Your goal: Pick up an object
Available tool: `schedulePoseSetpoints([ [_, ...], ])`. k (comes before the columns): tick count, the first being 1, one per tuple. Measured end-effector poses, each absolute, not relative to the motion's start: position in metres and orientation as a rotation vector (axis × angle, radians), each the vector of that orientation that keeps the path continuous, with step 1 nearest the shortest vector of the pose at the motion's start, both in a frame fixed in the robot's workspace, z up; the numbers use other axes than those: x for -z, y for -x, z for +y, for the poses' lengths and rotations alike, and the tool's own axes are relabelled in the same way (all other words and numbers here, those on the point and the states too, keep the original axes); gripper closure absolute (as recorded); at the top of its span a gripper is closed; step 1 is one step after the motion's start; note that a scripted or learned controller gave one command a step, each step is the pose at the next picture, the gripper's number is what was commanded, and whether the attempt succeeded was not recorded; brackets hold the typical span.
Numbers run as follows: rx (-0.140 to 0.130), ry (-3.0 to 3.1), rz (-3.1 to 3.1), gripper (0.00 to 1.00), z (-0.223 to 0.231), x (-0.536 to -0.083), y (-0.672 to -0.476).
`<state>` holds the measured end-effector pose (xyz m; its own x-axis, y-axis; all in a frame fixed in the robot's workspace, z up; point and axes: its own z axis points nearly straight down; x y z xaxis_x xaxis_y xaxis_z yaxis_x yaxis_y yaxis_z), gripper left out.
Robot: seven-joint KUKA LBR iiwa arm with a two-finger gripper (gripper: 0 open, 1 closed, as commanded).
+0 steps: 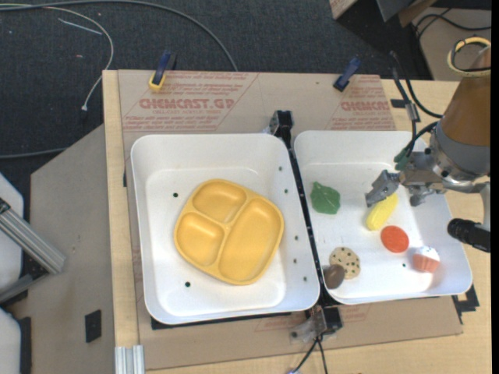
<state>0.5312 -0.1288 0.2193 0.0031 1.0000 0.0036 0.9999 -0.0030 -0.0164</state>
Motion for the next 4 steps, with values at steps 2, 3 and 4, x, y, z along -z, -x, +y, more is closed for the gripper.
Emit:
schedulePoseSetpoints([
  [2,-0.002,2.219,-2.219,0.00,-0.124,-0.169,-0.527],
  [3,-0.004,2.217,-2.216,0.00,-0.122,-0.114,-0.517],
  [4,-0.003,2.218,-2.217,0.00,-0.121,-0.083,-0.517],
])
